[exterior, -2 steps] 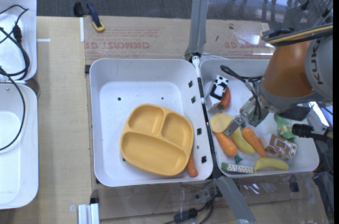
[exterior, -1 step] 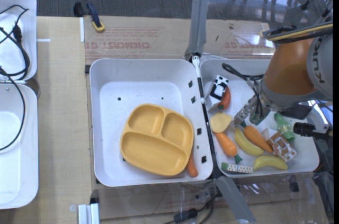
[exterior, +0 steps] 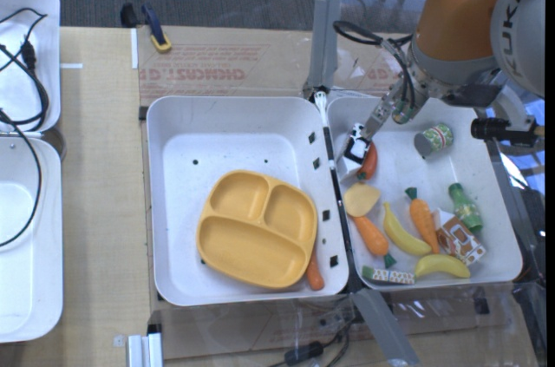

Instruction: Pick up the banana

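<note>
Two bananas [exterior: 406, 232] lie in the right bin [exterior: 506, 209], well below the jaws [exterior: 359, 145].

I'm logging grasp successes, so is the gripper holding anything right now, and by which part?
Nothing is held. The gripper hangs above the right bin, with nothing between its fingers; both bananas lie in the bin.

yellow banana [exterior: 403, 232] lying flat, right bin, second banana [exterior: 443, 267] just beside, near front wall
</note>
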`<state>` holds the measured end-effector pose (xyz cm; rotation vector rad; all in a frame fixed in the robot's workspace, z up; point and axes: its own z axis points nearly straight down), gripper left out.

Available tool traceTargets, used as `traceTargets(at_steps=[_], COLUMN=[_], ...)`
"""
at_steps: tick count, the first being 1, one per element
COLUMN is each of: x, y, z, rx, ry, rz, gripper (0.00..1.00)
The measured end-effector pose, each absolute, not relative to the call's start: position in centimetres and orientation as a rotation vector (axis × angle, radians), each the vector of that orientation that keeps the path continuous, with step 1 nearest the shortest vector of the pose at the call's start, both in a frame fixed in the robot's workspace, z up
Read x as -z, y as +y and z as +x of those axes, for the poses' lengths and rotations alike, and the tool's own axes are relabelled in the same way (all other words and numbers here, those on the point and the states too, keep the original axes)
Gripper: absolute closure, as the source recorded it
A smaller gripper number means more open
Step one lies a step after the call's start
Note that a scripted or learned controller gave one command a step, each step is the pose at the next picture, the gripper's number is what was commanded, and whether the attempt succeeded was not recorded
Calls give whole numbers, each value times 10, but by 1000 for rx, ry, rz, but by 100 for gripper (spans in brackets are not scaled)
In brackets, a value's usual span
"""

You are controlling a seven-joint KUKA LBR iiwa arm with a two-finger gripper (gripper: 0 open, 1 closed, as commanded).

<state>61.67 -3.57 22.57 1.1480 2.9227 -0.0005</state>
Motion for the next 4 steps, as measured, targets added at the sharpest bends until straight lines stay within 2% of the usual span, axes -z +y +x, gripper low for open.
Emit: traceTargets(at_steps=[1, 2, 3, 4], x=[-273, -273, -305, -343], y=[-49, -48, -62, -64], z=[607, 607, 608, 594], rx=[3, 4, 3, 4], ry=[2763, 2763, 2864, 2697], rz=[1493, 1493, 1288, 1610], gripper=[100, 0, 0, 0])
